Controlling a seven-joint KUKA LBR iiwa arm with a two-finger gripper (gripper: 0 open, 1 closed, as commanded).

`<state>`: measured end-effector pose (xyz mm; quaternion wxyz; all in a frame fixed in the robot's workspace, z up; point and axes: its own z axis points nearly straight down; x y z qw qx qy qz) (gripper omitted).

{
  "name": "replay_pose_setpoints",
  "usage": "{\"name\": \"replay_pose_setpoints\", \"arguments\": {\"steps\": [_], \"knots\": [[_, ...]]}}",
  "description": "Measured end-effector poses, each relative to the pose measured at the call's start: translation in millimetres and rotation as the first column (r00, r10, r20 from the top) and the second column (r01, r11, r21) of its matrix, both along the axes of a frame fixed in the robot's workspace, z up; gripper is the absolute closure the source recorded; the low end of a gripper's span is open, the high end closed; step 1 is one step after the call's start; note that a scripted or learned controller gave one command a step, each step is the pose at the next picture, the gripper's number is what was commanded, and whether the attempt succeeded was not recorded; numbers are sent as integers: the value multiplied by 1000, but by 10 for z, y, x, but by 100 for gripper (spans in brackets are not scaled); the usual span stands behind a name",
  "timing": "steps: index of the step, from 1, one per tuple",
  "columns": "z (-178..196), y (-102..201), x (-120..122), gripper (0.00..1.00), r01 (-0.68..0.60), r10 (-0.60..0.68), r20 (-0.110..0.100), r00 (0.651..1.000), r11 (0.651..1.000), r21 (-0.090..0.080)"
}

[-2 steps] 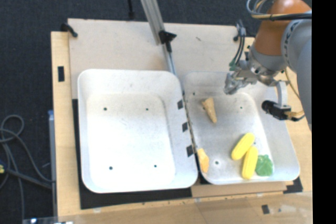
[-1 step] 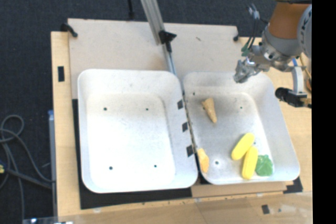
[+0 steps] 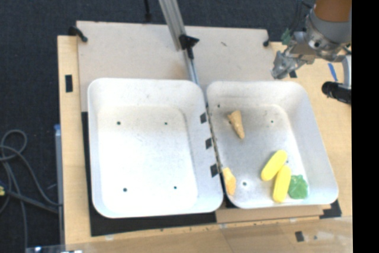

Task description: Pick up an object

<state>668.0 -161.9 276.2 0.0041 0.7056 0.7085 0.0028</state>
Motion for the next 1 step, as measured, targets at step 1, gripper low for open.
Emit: {"name": "replay_pose_setpoints", "arguments": {"steps": [1], "knots": [[58,-9,7,100,-2,2,-6,1000,1000,0]]}}
